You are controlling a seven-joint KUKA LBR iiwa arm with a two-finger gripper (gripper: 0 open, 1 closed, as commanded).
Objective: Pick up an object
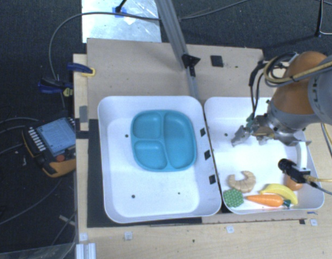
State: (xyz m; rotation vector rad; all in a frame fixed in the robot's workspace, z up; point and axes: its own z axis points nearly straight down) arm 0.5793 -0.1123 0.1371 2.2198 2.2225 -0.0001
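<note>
Approach step, nothing grasped yet. Grey two-finger gripper (241,136) hangs over the right shallow white plastic bin (225,112), fingers slightly parted and holding nothing. Candidate objects lie toward that bin's near edge: tan curled croissant toy (242,181), orange carrot toy (264,200), yellow banana toy (280,191), green round toy (234,198). Next move probably calls for shifting toward the croissant, then descending.

The hand (242,135) hovers in the right bin (225,112), above the croissant (241,181).
</note>
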